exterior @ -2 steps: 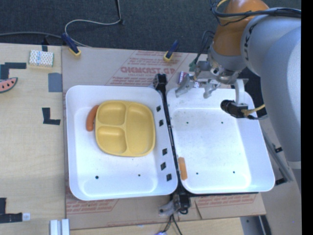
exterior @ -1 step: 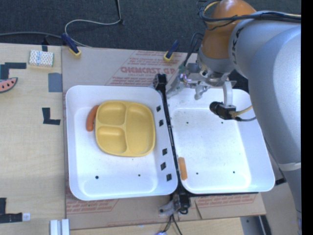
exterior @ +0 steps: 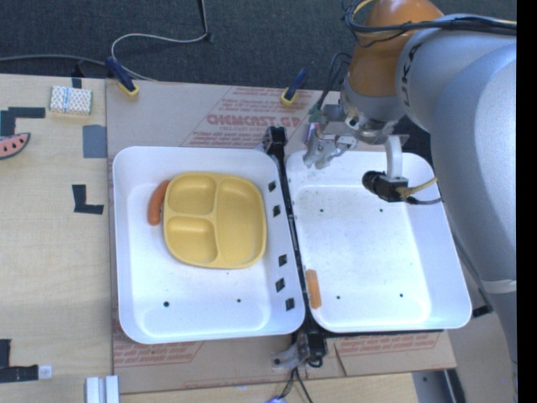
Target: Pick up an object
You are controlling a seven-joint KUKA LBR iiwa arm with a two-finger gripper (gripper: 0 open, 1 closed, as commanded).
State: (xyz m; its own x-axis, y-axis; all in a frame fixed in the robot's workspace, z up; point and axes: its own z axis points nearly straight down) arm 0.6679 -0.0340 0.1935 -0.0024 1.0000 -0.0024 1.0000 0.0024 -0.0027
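Observation:
A yellow divided plate (exterior: pixel 214 219) lies in the left bin (exterior: pixel 143 309). An orange sausage-shaped piece (exterior: pixel 155 203) rests against the plate's left edge. Another small orange piece (exterior: pixel 313 288) lies in the right bin (exterior: pixel 419 300), close to its left wall. My gripper (exterior: pixel 323 151) hangs over the far left corner of the right bin, well away from all three objects. Nothing shows between its fingers.
A black divider with clips (exterior: pixel 284 225) runs between the bins. A black fitting with a cable (exterior: pixel 388 185) sits over the right bin's far side. Cardboard (exterior: pixel 243 120) lies under the bins; blue-and-yellow clamps (exterior: pixel 122 75) hold its far edge.

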